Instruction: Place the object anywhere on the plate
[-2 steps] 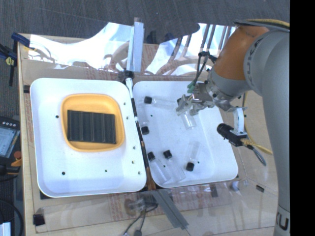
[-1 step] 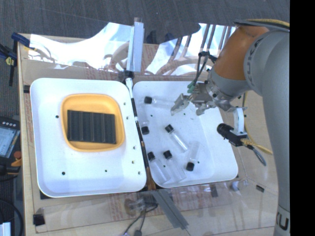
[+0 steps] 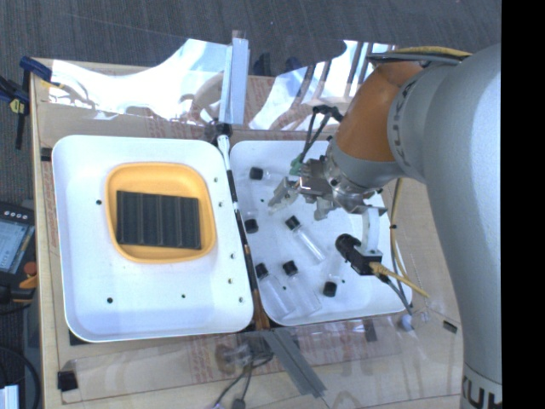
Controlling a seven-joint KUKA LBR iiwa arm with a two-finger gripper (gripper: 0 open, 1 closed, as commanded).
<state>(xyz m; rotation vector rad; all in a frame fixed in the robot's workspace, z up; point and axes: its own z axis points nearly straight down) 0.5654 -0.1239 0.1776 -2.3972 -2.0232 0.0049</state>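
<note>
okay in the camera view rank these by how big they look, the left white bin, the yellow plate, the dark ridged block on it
Largest to smallest:
1. Left white bin
2. Yellow plate
3. Dark ridged block
Each sits inside the one before, so the order is sure.

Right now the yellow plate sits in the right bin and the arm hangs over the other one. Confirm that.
Wrong bin. The camera view shows the yellow plate in the left bin, while the arm hangs over the other one, the right bin.

A single fixed camera is looking down at a slant from above the wooden bench (image 3: 341, 373), taking in both shallow white plastic bins (image 3: 77, 228) side by side, while the grey arm with the orange band (image 3: 426, 100) is crowding in close from the right.
</note>
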